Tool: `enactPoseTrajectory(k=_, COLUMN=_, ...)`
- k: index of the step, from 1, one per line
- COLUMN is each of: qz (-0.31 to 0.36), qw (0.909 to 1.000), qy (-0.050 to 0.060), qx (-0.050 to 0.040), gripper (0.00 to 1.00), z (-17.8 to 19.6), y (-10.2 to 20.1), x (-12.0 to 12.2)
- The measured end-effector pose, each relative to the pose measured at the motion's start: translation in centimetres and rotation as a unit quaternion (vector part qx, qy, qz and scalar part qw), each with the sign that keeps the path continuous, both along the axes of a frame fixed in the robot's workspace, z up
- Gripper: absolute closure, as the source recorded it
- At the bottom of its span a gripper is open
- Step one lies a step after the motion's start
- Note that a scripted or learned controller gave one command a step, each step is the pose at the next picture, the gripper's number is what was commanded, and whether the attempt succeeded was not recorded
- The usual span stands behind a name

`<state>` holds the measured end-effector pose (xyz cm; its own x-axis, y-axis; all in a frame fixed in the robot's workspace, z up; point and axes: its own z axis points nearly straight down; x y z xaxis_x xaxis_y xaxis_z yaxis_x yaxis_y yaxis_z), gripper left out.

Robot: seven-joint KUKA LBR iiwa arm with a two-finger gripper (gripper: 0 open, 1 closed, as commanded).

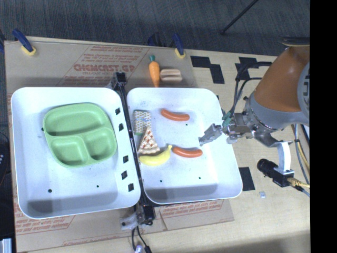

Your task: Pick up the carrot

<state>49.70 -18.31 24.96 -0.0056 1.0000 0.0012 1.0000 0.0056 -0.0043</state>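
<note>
Carrot point(154, 73): you're seeing it lying on the desk, just behind the right bin point(231, 179).
Jaws point(209, 135): hovering over that bin, opening unclear.
Progress: nothing picked yet.

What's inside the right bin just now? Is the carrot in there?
No. The right bin holds two sausages, a banana, a pizza slice and a patterned packet. The carrot lies outside, behind its far rim, beside a hot dog.
</note>
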Motion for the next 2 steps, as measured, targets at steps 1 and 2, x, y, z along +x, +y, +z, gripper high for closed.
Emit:
enactPoseTrajectory(k=1, qz=0.017, qw=0.9999, qy=0.001, qx=0.0006, gripper=0.0, z=-11.4, y=-2.8, x=-2.2)
enactPoseTrajectory(k=2, qz=0.187, qw=0.9823, qy=-0.002, qx=-0.0005, gripper=0.0, z=-2.6, y=-2.8, x=-2.0)
